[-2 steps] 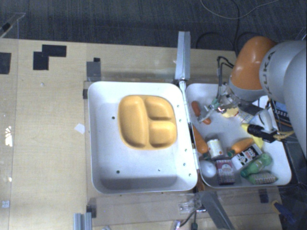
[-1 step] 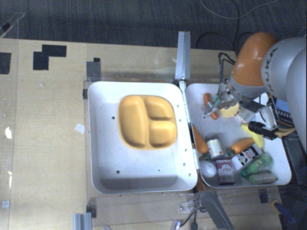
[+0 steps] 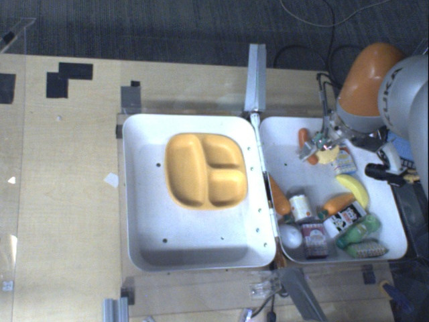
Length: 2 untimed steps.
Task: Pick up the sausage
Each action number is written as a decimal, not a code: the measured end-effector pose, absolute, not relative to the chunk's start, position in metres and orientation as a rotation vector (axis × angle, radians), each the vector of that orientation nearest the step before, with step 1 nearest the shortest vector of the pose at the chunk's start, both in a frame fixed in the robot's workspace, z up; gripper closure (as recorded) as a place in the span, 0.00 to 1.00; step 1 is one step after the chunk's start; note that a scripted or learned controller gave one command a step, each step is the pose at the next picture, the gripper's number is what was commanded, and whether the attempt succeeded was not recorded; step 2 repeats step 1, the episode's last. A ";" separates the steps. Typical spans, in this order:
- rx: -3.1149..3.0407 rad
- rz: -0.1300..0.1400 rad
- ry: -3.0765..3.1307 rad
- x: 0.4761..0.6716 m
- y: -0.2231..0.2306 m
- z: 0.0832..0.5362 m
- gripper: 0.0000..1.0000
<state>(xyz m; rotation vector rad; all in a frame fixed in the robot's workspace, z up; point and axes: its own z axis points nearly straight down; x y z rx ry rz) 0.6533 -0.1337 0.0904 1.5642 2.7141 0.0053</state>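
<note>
The sausage [image 3: 303,137] is a short red-orange piece lying in the back left part of the right bin [image 3: 281,136]. My gripper [image 3: 320,146] hangs low over the bin just right of the sausage, beside a pale yellow item [image 3: 328,155]. The grey arm with its orange band [image 3: 367,79] comes in from the right and hides the gripper's tip. A small reddish bit [image 3: 310,157] shows just below the gripper; I cannot tell whether it belongs to the sausage.
The right bin also holds a banana [image 3: 354,189], a carrot [image 3: 279,197], a small can [image 3: 299,206], a white ball [image 3: 291,235] and several packets. A yellow divided tray [image 3: 205,170] sits in the left bin [image 3: 144,200].
</note>
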 end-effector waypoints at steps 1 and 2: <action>1.873 0.007 2.511 0.671 -0.159 0.165 1.00; 1.873 0.007 2.511 0.671 -0.159 0.165 1.00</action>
